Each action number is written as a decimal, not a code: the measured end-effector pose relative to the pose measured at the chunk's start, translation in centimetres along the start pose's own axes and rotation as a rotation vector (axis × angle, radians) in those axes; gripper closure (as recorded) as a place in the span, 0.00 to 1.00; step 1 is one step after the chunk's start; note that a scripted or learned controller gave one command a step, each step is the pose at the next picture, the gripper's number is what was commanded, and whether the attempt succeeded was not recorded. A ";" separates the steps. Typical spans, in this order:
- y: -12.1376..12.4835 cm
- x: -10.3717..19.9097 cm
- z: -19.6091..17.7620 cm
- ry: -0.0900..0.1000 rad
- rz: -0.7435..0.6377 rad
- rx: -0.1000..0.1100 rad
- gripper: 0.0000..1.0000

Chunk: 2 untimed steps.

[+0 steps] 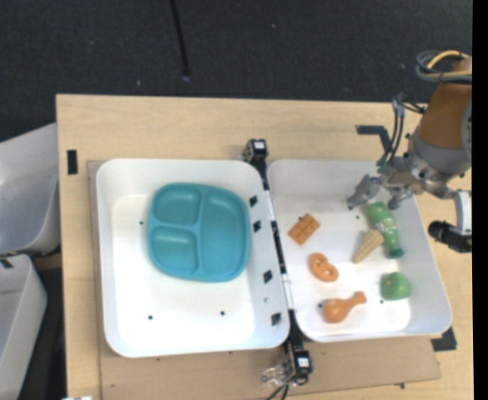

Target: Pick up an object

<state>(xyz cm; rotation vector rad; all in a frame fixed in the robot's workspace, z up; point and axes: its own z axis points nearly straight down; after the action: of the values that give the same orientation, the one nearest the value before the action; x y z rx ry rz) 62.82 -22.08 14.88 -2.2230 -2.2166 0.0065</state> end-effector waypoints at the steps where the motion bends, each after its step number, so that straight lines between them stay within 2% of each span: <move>1: 0.3 -0.1 -1.6 -0.003 -0.002 -0.010 1.00; 2: 0.4 -0.1 -8.2 -0.001 -0.005 -0.013 1.00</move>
<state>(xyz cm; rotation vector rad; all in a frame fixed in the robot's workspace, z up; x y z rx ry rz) 63.23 -22.17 23.05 -2.2245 -2.2298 -0.0067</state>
